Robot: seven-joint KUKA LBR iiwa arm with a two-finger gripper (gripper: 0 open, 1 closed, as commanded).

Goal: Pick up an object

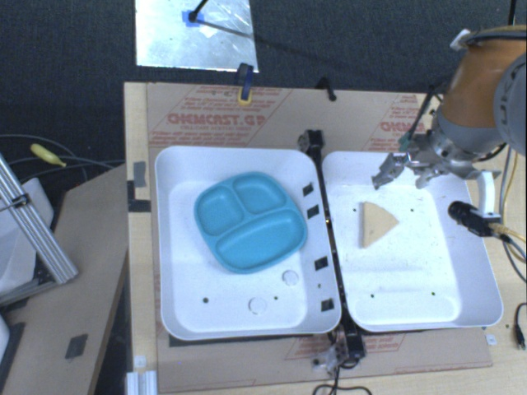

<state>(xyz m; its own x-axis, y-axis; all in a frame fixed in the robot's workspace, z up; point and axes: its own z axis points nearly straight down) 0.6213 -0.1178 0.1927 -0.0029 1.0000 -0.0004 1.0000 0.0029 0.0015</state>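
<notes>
White and shallow, the right bin (473, 295) carries a tan wedge (375, 223) near its middle, probably light and stiff, best pinched across its straight sides by my gripper (405, 171), spread and empty above the far edge.

— What is lying in the bins?

— A tan wedge (376, 223), roughly triangular, is lying flat just below the claw (406, 174) and apart from it, its point aiming up toward the fingers.

— Anything else?

— A blue plate (249, 220) with three sections is sitting flat, face up, well off to the claw's left and a little lower, beyond the wedge. Two small white discs (290, 277) are resting near its lower edge.
</notes>
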